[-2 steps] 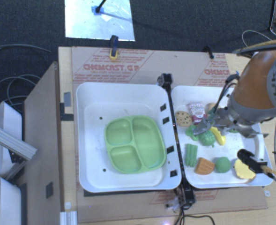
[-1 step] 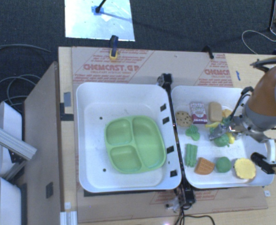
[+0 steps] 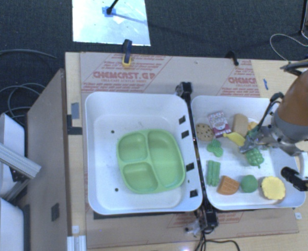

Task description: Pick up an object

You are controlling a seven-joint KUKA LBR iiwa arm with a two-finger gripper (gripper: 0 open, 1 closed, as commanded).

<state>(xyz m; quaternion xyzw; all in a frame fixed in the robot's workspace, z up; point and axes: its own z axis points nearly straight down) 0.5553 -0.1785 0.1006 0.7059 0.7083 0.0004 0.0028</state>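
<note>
Reaching in over the right bin's (image 3: 232, 102) right edge, the gripper (image 3: 249, 141) sits low among the toy food, its dark tip too small and blurred to tell how it stands or whether it has anything. The green bumpy toy (image 3: 255, 157) lies just below the tip, touching or nearly so, and a yellow piece (image 3: 236, 138) lies just to its left. Nearer the front edge lie a green ball (image 3: 249, 183), an orange wedge (image 3: 228, 185) and a yellow round piece (image 3: 273, 187). The left bin (image 3: 99, 156) holds a green divided tray (image 3: 150, 161).
</note>
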